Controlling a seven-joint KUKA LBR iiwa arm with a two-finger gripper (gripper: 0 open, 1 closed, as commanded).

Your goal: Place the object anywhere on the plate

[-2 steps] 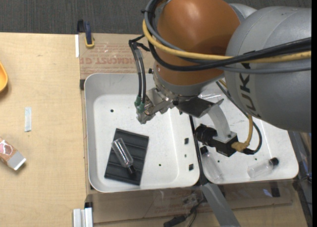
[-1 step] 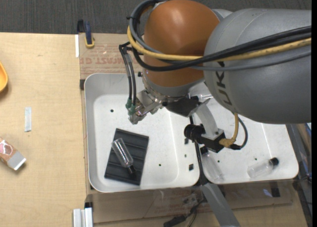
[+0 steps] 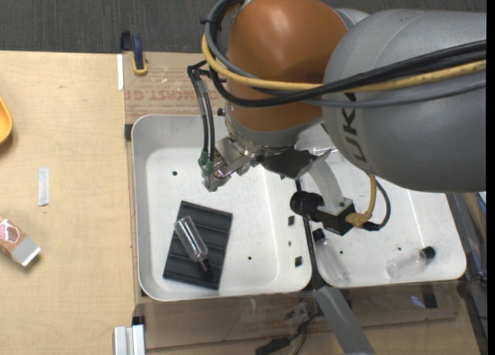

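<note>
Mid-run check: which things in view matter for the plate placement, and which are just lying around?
Job: clear vial lying on the dark ribbed plate, left bin; gripper above.
Lying about: second clear vial in right bin; orange object; small packet.

"UK" on grey arm

Even, bright overhead light; no hard shadows. White bin floor near overexposed, detail washed out at its rim. Soft broad sheen on orange band and grey arm housing, both close to lens and slightly soft. Faint shadow under arm on bin floor. Wooden bench top evenly lit, sharp. Clear vial shows small glints.
</note>
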